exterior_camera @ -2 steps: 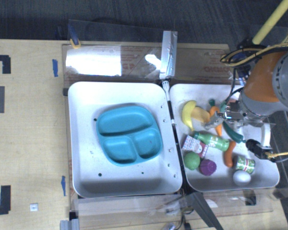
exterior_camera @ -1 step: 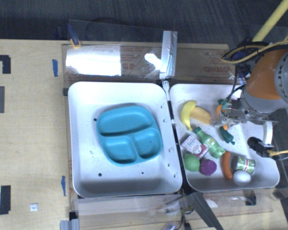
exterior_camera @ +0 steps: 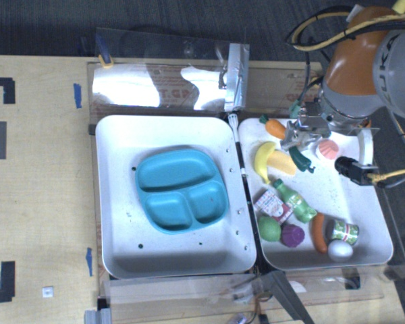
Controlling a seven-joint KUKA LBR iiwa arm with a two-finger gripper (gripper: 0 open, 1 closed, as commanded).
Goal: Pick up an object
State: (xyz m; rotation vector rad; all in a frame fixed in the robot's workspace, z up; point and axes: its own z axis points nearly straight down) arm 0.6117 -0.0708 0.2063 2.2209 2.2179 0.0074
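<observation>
My gripper [exterior_camera: 294,148] hangs over the back of the right bin [exterior_camera: 371,211], just right of a yellow banana [exterior_camera: 265,160]. A small orange piece [exterior_camera: 275,128] lies behind it and a pink ball [exterior_camera: 328,149] to its right. Nothing shows held in the gripper. Nearer the front lie a green bottle [exterior_camera: 295,202], a red-and-white packet [exterior_camera: 273,205], a green lime [exterior_camera: 270,229], a purple fruit [exterior_camera: 293,235], an orange carrot [exterior_camera: 318,232], a small can [exterior_camera: 345,231] and a white egg [exterior_camera: 339,250].
The left bin [exterior_camera: 115,147] holds a blue divided plate [exterior_camera: 182,187]. A metal divider [exterior_camera: 236,79] and a shiny panel stand behind the bins. The grey and orange arm [exterior_camera: 358,66] and its cables overhang the right bin's back corner.
</observation>
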